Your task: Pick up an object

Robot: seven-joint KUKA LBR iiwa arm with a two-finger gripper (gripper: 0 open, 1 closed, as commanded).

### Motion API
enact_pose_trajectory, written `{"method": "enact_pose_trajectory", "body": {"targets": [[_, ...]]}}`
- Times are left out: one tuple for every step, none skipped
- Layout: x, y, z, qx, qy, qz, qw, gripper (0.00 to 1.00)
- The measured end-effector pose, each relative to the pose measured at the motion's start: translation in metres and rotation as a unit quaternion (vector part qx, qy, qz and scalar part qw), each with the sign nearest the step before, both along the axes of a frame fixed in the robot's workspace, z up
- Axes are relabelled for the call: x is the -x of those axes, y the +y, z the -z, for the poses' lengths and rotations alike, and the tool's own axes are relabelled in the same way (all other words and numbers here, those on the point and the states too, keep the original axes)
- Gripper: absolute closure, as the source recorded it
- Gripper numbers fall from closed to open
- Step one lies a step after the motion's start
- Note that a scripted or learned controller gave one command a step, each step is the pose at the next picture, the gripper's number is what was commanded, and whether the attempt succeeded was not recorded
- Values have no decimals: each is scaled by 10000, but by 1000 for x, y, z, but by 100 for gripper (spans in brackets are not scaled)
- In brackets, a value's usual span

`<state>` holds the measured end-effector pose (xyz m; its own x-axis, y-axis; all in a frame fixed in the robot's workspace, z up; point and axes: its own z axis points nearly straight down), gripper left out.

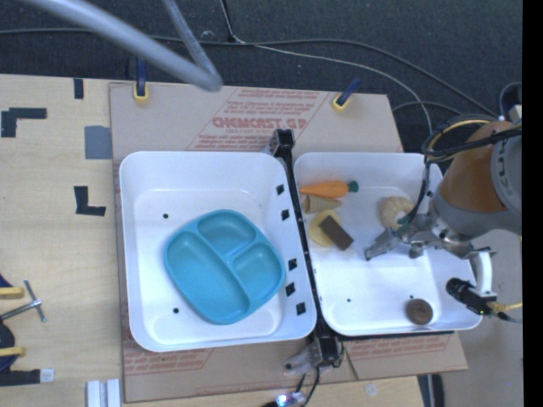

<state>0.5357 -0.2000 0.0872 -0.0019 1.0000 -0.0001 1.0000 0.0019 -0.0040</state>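
The arm [475,185] reaches low into the right bin [373,316], its claw [382,246] spread apart, holding nothing.

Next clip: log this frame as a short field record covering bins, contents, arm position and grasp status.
left bin: shallow white bin holding a blue three-compartment plastic plate
right bin: shallow white bin holding an orange toy carrot, a yellow and brown block-shaped toy, a beige rounded lump, a small brown round piece
arm: grey with orange band, reaching in from the right
gripper: low over the right bin's middle, beside the beige lump
grasp status: nothing visibly held
fingers: state unclear
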Motion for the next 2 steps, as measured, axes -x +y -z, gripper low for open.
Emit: {"method": "enact_pose_trajectory", "body": {"targets": [[-1, 0, 1, 8, -23, 5, 10000, 0], [-1, -1, -9, 25, -41, 1, 10000, 100]]}}
